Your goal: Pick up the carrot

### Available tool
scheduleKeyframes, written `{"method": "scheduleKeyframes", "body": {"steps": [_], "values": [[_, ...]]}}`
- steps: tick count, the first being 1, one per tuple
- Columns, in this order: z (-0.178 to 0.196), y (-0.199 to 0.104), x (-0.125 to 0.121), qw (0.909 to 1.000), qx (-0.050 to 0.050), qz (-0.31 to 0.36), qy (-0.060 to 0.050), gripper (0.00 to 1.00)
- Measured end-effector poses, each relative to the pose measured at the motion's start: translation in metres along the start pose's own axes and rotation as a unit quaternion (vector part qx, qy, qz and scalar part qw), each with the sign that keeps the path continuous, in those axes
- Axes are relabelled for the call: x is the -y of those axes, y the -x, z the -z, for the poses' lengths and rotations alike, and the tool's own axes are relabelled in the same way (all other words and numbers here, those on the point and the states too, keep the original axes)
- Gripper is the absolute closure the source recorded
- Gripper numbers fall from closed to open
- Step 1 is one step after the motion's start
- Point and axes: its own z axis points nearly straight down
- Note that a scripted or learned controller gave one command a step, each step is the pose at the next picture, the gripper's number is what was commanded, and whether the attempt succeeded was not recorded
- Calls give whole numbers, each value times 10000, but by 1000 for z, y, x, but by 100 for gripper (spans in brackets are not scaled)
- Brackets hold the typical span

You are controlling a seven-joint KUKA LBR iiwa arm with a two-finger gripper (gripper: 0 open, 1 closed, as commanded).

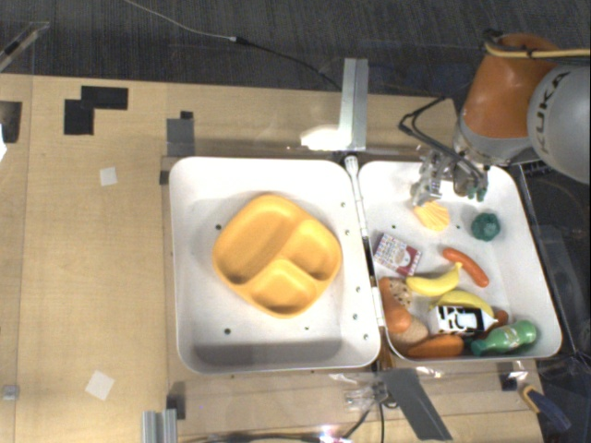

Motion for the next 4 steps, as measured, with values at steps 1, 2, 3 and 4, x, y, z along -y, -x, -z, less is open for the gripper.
{"method": "scheduleKeyframes", "body": {"steps": [1, 2, 3, 4], "values": [[-11, -11, -1, 9997, -239, 22, -6, 0], [116, 2, 28, 9976, -141, -672, 78, 0], [-22, -33, -7, 9943, -183, -1049, 79, 0], [-38, -23, -12, 9943, -413, -983, 25, 0]]}}
